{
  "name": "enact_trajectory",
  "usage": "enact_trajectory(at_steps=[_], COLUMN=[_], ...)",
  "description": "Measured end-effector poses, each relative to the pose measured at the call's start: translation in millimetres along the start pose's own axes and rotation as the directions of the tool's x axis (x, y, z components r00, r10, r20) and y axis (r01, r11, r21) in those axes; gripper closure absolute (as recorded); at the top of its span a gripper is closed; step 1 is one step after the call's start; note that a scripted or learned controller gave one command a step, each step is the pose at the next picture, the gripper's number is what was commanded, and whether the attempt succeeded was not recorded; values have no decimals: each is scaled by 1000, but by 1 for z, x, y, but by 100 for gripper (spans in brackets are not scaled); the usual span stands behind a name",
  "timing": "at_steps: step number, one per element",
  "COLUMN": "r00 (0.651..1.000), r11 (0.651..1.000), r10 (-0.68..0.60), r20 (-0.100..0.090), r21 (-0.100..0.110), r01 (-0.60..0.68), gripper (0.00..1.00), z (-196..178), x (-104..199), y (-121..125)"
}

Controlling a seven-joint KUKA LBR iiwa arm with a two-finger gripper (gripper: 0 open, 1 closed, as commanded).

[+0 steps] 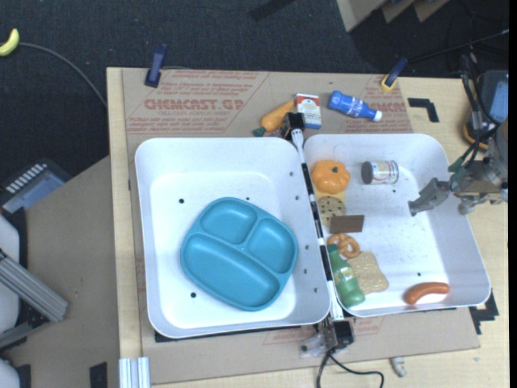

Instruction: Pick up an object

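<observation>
Blue divided tray (238, 253) in left bin (153, 168) — far left of tool. Pumpkin (329, 176), can (380, 172) in right bin (440, 148): can nearest, just left of gripper (426, 199), slightly beyond; lies on side, long axis left–right, silver, labelled. Sausage (426, 293) nearer camera. Jaw state — cannot tell.

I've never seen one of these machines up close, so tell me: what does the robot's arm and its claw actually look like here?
Little of it shows at the right edge. The gripper is a dull grey metal piece with an angular, wedge-like tip. Behind it the arm is a cluster of grey and dark parts with thin dark cables looping above. Any markings are too small to make out.
</observation>
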State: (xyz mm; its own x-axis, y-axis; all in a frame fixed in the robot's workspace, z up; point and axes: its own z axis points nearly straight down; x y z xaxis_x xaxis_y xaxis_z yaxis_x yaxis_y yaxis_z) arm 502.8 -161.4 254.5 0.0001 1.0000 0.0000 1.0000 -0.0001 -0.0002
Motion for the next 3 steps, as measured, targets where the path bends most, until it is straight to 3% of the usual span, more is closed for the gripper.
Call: enact_trajectory(at_steps=[1, 2, 3], r00=[1000, 1000, 1000], r11=[1000, 1000, 1000], r10=[-1, -1, 0], r20=[-1, 1, 0], r21=[1, -2, 1], r01=[1, 1, 0], gripper=[0, 0, 0], z=[153, 135, 170], x=[57, 39, 60], y=[33, 115, 55])
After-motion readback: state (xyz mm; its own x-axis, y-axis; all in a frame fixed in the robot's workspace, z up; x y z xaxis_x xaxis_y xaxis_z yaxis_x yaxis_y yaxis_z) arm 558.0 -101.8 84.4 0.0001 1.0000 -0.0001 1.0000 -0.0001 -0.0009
